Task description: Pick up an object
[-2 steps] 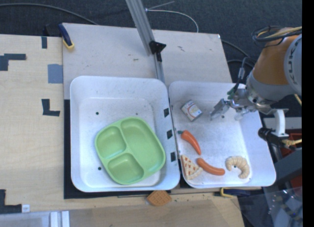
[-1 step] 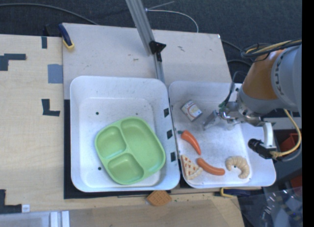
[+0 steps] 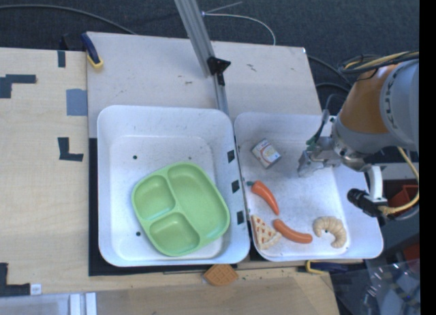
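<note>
Reaching in from the right, grey arm with orange band (image 3: 364, 106) puts its gripper (image 3: 310, 162) low over the right bin (image 3: 300, 124), near that bin's right wall, about mid-depth. Can't tell whether jaws are released or clenched; tips too small and dark against the bin floor. Nothing seen between them.

Right bin contents, all loose on the floor:
- small box (image 3: 266, 153), white/grey with a red patch, toward the far-left part of the bin, tilted, near the gripper but apart from it.
- carrot (image 3: 266, 196), orange, by the left wall, mid-depth, lying at a slant.
- sausage (image 3: 293, 231), orange-red, near the front edge, centre, just beside the pizza slice.
- pizza slice (image 3: 263, 232), front-left corner, point toward the front edge.
- croissant (image 3: 332, 230), tan, front-right corner, well apart from the carrot.

Left bin (image 3: 109, 170): green divided plate (image 3: 180, 208), three compartments, sits toward the front-right part of that bin, tilted a bit.

Bench extras: waffle-like cookie (image 3: 220, 275) outside the bins, on the bench just in front of where the two bins meet. Metal pole (image 3: 195, 24) runs from the far edge down to the gap between bins, ending at a black clamp. Blue-yellow clip (image 3: 91, 50) at the far-left corner of the white board under the bins.
</note>
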Robot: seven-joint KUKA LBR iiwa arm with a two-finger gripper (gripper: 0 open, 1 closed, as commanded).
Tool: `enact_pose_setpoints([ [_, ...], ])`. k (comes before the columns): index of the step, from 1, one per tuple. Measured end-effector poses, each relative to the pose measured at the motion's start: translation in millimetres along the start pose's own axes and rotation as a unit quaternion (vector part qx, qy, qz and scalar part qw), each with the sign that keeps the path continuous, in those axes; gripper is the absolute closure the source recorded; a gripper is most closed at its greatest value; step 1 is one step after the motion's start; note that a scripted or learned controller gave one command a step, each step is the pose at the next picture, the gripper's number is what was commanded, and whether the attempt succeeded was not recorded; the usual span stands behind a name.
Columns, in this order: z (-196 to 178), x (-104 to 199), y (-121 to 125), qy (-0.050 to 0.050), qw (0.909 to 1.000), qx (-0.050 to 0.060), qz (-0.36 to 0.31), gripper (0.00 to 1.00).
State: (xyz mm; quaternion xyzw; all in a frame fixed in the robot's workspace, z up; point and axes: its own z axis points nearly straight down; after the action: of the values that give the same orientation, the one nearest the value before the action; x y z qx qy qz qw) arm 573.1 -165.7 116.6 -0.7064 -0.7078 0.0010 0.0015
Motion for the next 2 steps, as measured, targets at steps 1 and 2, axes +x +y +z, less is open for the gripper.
enact_pose_setpoints([
  [1, -52, -3, 11, -0.001, 1.0000, -0.004, 0.000, 1.00],
  [2, -105, -3, 12, -0.001, 1.0000, -0.004, 0.000, 1.00],
])
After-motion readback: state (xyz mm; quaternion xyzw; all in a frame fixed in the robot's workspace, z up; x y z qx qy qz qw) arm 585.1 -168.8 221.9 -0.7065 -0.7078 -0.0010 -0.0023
